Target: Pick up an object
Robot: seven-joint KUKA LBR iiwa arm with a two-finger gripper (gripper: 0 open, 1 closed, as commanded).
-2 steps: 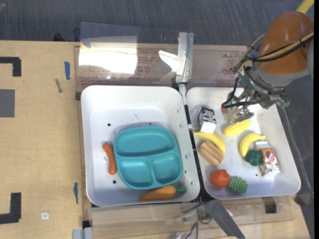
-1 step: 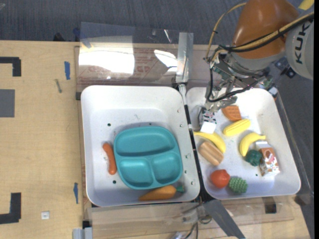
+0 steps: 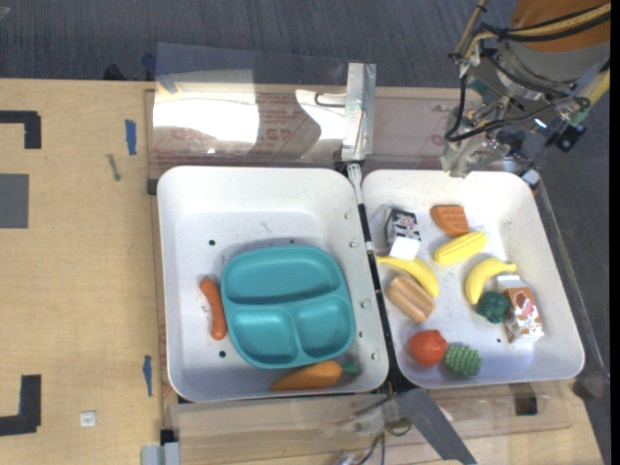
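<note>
Gripper (image 3: 463, 155) hovered at back edge of right white bin (image 3: 557, 289), near its left-back corner; finger opening impossible to tell, nothing seen held. Closest below: ridged orange toy waffle (image 3: 449, 220), toward back edge of bin, left of centre. Probably light hollow plastic, stiff, slightly slippery; best pinched across narrow sides. Yellow plastic corn cob (image 3: 458, 248) lay just in front of it.
</note>
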